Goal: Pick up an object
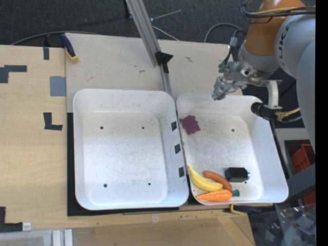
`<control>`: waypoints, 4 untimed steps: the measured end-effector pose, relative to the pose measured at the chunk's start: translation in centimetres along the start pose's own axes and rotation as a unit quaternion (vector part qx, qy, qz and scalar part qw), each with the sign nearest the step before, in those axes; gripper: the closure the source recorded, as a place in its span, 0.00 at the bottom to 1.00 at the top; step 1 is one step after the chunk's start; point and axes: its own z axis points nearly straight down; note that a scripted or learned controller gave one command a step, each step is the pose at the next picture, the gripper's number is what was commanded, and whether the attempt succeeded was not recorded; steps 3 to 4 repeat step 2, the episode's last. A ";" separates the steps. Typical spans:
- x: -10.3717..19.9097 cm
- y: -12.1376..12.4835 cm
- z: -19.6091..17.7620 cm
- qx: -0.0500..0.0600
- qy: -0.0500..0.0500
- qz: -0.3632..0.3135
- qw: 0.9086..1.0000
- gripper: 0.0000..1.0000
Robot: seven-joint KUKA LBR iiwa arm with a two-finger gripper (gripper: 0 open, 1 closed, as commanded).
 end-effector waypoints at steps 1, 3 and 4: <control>4.9 0.5 0.8 0.001 0.000 0.000 1.000 1.00; 10.5 1.2 -0.5 0.000 0.000 -0.001 1.000 1.00; 10.5 1.2 -0.5 0.000 0.000 -0.001 1.000 1.00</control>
